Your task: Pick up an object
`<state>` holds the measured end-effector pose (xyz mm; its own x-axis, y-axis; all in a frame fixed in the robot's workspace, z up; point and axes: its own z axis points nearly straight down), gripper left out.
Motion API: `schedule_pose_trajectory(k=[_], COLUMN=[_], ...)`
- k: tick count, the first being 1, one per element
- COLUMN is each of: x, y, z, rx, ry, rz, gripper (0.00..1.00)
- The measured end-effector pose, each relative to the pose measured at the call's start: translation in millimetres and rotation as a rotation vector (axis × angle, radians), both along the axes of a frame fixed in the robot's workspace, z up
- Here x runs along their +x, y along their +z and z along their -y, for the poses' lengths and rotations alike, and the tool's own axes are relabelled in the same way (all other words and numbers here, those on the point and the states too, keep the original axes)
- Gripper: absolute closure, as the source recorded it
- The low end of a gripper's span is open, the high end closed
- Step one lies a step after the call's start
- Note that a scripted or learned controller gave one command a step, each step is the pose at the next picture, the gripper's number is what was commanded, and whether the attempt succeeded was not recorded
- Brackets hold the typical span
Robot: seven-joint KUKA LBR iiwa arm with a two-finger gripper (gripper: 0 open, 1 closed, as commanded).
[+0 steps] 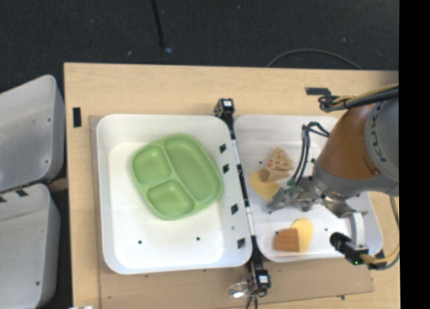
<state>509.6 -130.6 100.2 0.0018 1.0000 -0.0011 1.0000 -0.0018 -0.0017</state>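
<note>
In the right bin [259, 244] lie three small objects. A tan wedge with a dotted pattern [277, 161] sits toward the back. A yellow piece [263, 184] lies just left of the gripper. A tan block resting against a yellow disc [293, 236] lies near the bin's front edge. My gripper [285, 198] hangs low over the middle of the right bin, between the yellow piece and the tan block, its grey fingers pointing left. Nothing shows between the fingers. The orange band [349, 146] of the arm rises behind it on the right.
The left bin [121, 240] holds a green divided plate [176, 175] with three compartments. A black-clipped divider [236, 180] separates the bins. Cables [306, 143] loop over the right bin's back. The wooden bench [134, 86] surrounds both bins.
</note>
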Motion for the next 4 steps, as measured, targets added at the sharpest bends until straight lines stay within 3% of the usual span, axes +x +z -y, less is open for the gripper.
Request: schedule_pose_trajectory(k=[1, 4], x=[1, 7], y=[11, 151], z=[0, -10], rx=[0.001, 0.0], ry=[-0.006, 0.006], rz=[0.003, 0.009], gripper=[1.0, 1.0])
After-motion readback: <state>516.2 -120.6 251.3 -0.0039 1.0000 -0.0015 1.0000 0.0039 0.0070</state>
